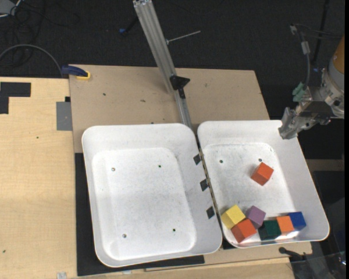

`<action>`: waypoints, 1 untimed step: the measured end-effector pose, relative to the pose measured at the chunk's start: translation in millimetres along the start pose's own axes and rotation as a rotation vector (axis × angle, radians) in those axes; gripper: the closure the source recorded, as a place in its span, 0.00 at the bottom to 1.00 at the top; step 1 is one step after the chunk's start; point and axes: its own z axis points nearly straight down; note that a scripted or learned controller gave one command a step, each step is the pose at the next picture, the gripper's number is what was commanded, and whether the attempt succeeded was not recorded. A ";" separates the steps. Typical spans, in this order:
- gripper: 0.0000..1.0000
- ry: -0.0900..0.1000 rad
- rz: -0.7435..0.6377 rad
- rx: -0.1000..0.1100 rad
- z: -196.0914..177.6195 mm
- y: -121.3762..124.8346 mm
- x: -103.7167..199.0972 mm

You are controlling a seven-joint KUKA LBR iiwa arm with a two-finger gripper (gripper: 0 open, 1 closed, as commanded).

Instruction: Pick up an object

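The tool (292, 127) hangs at the right of the frame, over the upper right rim of the right bin (238, 131). Whether it is open cannot be told from this angle; nothing shows in its grip.

The easiest thing to take is the orange cube (262, 173), alone in the right middle of that bin, well apart from the walls and from the other blocks. It looks like a small, stiff block, probably light, with flat faces that should hold well under a pinch across 2 opposite sides. It sits turned on the floor, so the tool would likely need to turn to meet the faces square.

The rest crowd the bin's lower edge: a yellow cube (234, 215), a red cube (243, 230), a purple cube (256, 215), a green cube (270, 229), a second orange cube (285, 223) and a blue cube (297, 220). They touch or nearly touch, and the lower ones press toward the rim, so there is little room to get around any 1 of them.

The left bin (104, 135) offers a wide open floor. The slanted metal bar (157, 42) rises from the desk (221, 92) above the seam between the bins, a thing to steer clear of when crossing.
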 end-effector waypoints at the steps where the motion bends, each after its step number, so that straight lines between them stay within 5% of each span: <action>1: 1.00 0.002 -0.004 0.004 109.2 18.1 60.0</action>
